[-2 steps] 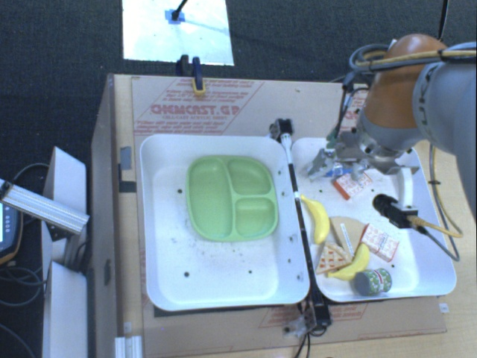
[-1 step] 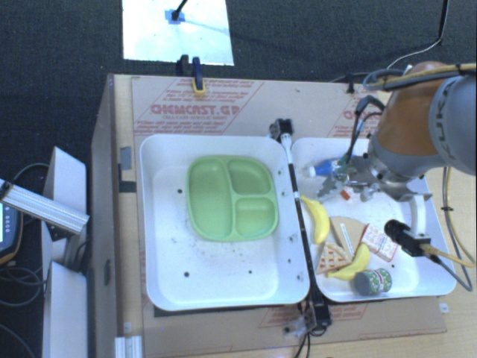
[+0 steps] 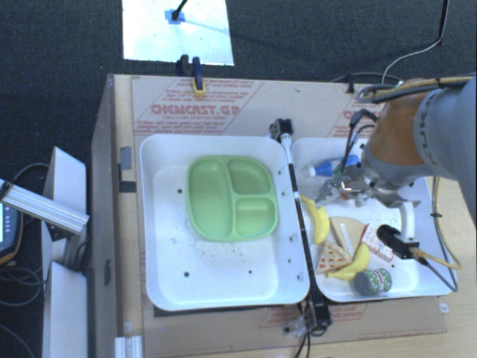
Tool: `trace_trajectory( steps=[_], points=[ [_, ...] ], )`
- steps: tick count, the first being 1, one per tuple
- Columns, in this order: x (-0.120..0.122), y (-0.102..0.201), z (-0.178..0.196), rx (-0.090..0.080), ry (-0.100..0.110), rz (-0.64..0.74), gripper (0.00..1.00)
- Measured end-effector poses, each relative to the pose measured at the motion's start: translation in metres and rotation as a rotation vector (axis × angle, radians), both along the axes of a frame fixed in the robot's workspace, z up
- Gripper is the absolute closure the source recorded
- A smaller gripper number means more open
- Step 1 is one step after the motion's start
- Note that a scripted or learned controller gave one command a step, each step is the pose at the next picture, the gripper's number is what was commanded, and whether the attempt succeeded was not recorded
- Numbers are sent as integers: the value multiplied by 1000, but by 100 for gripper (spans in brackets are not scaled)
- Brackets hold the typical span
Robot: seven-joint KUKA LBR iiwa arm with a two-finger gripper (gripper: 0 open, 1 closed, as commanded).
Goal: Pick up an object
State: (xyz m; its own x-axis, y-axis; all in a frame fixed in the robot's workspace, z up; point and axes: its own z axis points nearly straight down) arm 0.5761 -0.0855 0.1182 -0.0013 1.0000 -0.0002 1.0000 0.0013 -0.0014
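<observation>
Whether my fingers are apart or together I cannot tell; the wrist is hiding them. I am hanging my gripper (image 3: pixel 337 188) low in the right bin (image 3: pixel 425 286), just above the banana (image 3: pixel 319 221), likely lining up on it. Beside it are lying a wedge (image 3: pixel 332 258), a can (image 3: pixel 373 281) and a bottle (image 3: pixel 326 168). A green plate (image 3: pixel 231 198) is sitting in the left bin (image 3: pixel 168 274).

Red print reading "CHEMCAST GP" stands on the protective sheet (image 3: pixel 223 99) covering the bench; its smaller lines are illegible.
</observation>
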Motion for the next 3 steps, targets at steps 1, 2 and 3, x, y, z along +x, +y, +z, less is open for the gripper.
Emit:
trace_trajectory(
  steps=[1, 2, 3],
  points=[
    [62, -11, -23, -1, -9, 3, 0],
    [63, -12, -12, -4, -14, 6, 100],
    [21, 21, 100, 0, -6, 3, 100]
  ],
)
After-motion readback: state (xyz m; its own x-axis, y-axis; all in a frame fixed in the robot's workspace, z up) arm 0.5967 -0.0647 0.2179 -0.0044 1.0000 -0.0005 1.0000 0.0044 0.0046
